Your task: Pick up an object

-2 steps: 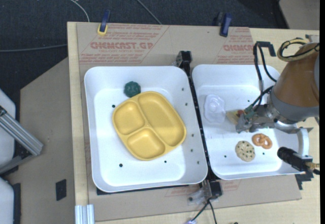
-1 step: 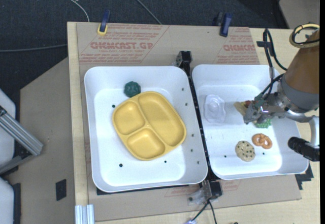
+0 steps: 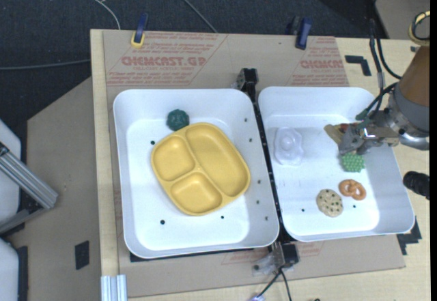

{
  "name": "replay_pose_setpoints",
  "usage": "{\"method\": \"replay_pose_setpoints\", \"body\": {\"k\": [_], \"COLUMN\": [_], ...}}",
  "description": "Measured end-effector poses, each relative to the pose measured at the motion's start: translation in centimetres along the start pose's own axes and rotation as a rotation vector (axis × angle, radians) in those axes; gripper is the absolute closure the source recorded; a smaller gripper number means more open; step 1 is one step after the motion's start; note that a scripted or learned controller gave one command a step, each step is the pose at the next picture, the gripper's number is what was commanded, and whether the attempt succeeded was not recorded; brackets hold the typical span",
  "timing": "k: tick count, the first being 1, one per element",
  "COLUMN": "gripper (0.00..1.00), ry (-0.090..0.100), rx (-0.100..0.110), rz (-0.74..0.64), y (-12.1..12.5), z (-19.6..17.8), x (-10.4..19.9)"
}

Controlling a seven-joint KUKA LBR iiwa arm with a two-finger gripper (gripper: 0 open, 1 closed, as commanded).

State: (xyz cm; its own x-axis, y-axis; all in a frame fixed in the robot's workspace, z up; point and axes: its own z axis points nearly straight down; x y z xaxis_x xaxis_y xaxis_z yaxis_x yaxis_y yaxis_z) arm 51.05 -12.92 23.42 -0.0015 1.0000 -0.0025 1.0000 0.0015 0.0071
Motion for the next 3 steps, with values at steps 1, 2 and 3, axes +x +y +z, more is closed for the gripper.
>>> {"method": "replay_pose_setpoints", "body": {"k": [1,2,3], "gripper": [1.0,1.0,1.0], "ry": [0.004,0.003,0.004], "rx": [0.008,0.004,0.004], "rz": [-0.004,-0.005,-0.005], "y": [1.4,2.7,4.0], "z": [1.2,0.1,-0.7], "x": [4.9,10.4,15.5]}}
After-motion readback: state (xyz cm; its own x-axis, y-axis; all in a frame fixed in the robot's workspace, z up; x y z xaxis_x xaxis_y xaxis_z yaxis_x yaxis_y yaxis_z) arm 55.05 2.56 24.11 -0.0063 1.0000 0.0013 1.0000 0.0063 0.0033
